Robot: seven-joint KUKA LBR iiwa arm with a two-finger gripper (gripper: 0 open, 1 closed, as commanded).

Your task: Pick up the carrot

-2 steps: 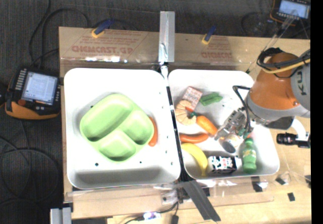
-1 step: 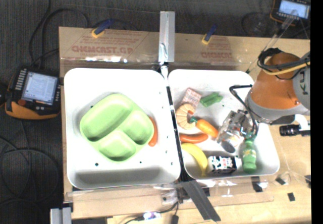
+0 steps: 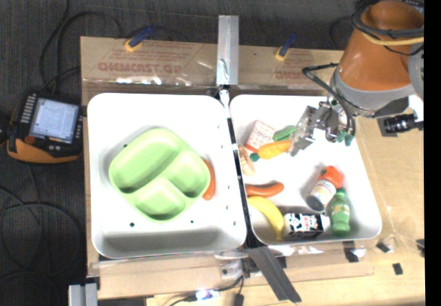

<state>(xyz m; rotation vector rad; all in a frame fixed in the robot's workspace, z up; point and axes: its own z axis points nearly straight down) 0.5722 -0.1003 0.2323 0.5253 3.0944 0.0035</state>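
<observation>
The carrot (image 3: 271,149) is orange with a green leafy top. It lies slantwise in the upper middle of the right bin (image 3: 365,180), its green end pointing up and right. My gripper (image 3: 304,136) hangs low at that green end, just right of it and close enough to look in contact. The carrot appears to rest on the bin floor. The grey and orange arm (image 3: 379,56) comes in from the upper right.
In the right bin lie a pink box (image 3: 259,134), a red sausage (image 3: 264,189), a banana (image 3: 269,216), a black-and-white carton (image 3: 304,224), an orange-capped bottle (image 3: 323,188) and a green bottle (image 3: 340,212). The left bin (image 3: 103,229) holds a green divided plate (image 3: 160,172).
</observation>
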